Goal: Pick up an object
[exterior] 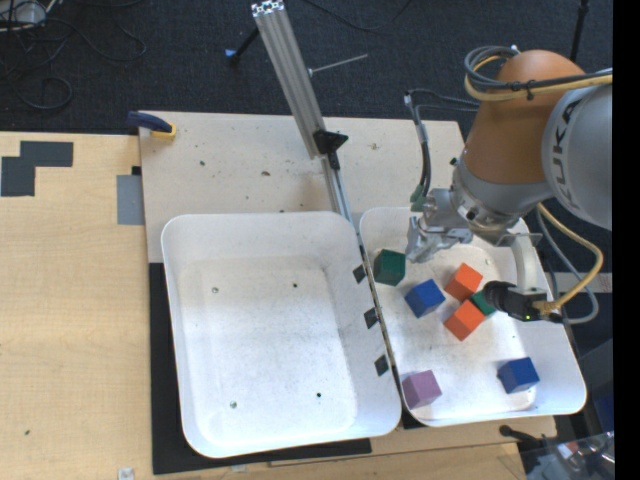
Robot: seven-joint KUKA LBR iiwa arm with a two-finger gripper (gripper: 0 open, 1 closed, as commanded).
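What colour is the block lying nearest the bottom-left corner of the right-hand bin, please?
Light purple. The block shows plainly in the camera view, beside the divider between the bins.

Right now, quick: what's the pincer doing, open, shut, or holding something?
Pincer: open, holding nothing, poised in the right bin just above the dark green block.

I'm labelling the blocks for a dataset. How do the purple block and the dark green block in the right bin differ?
The purple block is pale violet; the dark green block is deep green. The purple one lies at the bin's near edge by the divider, far from the gripper; the green one lies at the far end, just beside the gripper. Both look like small cubes of similar size, resting on the floor of the right bin near its left wall.
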